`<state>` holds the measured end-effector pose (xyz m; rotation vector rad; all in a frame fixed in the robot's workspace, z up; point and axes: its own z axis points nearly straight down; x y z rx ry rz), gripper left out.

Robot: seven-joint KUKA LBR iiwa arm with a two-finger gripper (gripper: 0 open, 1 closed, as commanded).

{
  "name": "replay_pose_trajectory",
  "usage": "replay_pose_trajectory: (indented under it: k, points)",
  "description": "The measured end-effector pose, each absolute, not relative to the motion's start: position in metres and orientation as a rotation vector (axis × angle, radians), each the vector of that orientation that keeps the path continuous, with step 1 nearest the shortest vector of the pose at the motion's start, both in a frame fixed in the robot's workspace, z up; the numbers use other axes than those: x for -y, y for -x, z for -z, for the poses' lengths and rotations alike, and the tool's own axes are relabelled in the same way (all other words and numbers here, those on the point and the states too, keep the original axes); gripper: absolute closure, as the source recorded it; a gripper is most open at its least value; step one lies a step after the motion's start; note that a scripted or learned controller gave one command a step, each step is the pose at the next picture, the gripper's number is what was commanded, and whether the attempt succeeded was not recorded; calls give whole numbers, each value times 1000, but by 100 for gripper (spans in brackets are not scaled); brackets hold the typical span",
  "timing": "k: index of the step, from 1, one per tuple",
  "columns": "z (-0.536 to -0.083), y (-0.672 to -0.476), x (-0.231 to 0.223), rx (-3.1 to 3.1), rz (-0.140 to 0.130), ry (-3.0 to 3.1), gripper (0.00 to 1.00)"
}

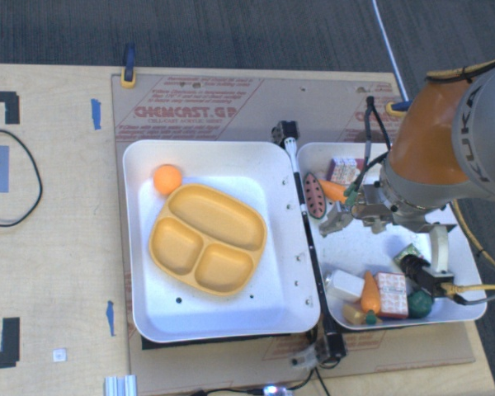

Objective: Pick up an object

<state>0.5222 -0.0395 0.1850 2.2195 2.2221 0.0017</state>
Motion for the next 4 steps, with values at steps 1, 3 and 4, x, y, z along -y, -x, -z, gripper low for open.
replay_pose_trajectory:
  k: [1,3,4]
  points:
    - [-86,-496,112,-2218,-1,-2221,0]
    - [-97,-498,112,-2214,-5,-2219,0]
    - [-107,-499,112,-2212,-8,-2216,100]
